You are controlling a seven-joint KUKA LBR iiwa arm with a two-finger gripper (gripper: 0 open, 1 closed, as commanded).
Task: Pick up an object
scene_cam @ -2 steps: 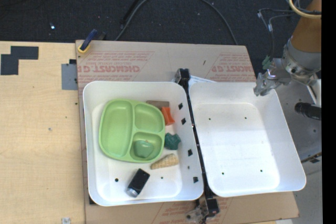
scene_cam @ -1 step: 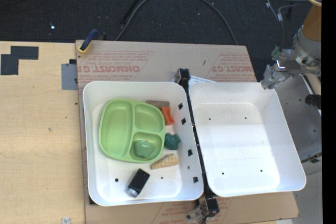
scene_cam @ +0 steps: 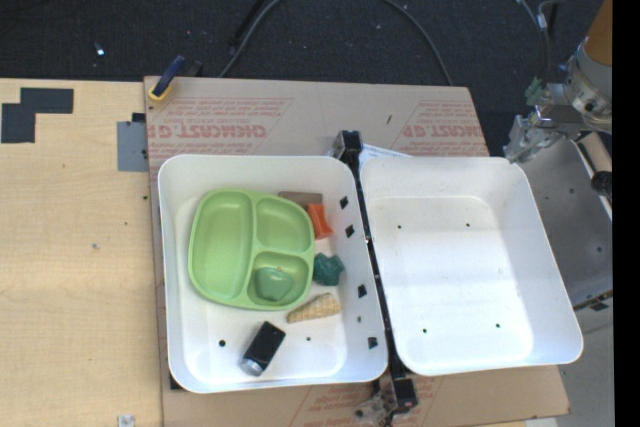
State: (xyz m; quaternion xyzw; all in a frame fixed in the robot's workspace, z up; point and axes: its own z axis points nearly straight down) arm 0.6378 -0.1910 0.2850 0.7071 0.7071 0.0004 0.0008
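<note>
Objects sit in the left bin (scene_cam: pixel 180 215) at frame centre-left: green divided plate (scene_cam: pixel 250 245), black box (scene_cam: pixel 264 347), cone (scene_cam: pixel 314 308), dark-green lump (scene_cam: pixel 327 268). My gripper (scene_cam: pixel 527 137) hovers upper right, grasping nothing I can see.

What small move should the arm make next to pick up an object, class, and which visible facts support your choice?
Probably swing the gripper left toward the left bin. It sits beyond the right bin's far right corner, while the objects, such as the green plate, cone and black block, all lie in the left bin.
</note>
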